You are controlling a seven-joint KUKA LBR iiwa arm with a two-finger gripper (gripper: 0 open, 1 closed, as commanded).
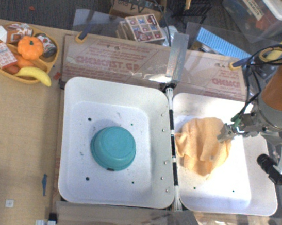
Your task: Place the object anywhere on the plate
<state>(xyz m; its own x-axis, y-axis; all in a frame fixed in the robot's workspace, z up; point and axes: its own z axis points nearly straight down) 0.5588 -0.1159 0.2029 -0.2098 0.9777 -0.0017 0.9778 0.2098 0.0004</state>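
Orange cloth (202, 145) lies crumpled in right bin (258, 201). Tool (227, 133) at cloth's upper right edge, likely positioned to pinch; grip unclear. Teal plate (113, 147) upside-down in left bin (80, 101).

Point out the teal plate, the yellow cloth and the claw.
teal plate (113, 147), camera view, on the middle of its upturned surface in the left bin.
yellow cloth (201, 146), camera view, on the middle of the crumpled fabric in the right bin.
claw (226, 134), camera view, at its tip by the cloth's right edge.
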